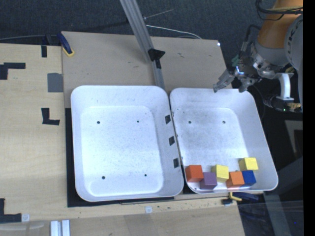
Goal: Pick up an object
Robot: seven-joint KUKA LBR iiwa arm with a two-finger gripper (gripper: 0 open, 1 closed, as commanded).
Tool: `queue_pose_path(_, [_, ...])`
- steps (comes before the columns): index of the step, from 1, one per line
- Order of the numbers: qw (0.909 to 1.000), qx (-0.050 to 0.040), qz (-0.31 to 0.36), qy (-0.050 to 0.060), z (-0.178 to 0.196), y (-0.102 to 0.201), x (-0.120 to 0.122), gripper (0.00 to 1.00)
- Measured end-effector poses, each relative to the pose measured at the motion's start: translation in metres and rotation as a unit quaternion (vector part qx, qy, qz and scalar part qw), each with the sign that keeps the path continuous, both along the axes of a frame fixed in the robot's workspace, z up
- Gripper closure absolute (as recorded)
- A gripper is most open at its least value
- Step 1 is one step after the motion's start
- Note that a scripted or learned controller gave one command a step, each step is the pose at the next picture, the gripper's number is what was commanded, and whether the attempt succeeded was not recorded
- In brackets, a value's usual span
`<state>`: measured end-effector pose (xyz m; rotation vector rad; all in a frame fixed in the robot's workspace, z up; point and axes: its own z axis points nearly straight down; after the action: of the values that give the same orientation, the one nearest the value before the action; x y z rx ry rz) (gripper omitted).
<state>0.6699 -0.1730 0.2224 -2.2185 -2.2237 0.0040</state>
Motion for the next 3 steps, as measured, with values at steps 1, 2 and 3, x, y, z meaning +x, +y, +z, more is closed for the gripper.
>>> queue_pose_path(1, [1.0,0.0006,0.0,0.001,-0.03,0.026,0.011,0.0])
queue_pose_path(2, [1.0,0.0011,0.001,0.001,-0.047,0.068,0.011,0.0])
queue_pose_path(3, [1.0,0.0019,0.002,-0.001,-0.029,0.122,-0.001,0.0])
